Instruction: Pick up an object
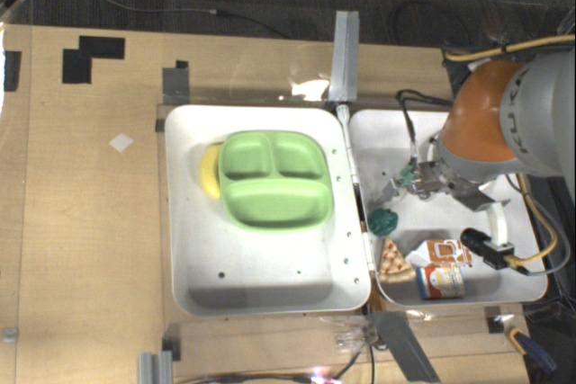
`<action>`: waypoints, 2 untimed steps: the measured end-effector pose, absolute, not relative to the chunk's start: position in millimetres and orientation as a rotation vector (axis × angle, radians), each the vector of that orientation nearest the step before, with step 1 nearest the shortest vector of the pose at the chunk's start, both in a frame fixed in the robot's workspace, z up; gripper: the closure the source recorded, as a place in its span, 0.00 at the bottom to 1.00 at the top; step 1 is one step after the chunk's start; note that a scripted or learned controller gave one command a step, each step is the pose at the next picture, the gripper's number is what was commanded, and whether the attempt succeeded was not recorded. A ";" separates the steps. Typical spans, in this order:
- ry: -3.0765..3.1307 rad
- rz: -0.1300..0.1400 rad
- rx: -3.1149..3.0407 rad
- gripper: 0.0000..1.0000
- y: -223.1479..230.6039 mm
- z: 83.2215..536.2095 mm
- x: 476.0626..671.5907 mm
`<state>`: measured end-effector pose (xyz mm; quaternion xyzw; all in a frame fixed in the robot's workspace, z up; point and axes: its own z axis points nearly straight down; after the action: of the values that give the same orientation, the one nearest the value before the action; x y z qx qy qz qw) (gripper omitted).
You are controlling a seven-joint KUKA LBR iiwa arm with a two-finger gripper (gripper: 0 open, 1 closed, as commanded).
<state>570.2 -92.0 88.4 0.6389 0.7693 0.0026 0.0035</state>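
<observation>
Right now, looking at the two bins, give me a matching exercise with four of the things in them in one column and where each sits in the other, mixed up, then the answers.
Things:
1. green divided tray
2. yellow object
3. pizza slice toy
4. teal object

Places:
A. right bin, near its left wall, just above the pizza slice toy
B. left bin, peeking out from under the tray's left edge
C. left bin, upper middle
D. right bin, front left corner

Pairs: 1-C, 2-B, 3-D, 4-A
</observation>
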 end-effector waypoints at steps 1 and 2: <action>2.779 0.008 1.441 0.00 -95.2 88.5 578.7; 2.773 0.012 1.440 1.00 -94.8 100.6 581.0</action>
<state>581.0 -94.8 100.6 0.4608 0.8875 0.0039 0.0086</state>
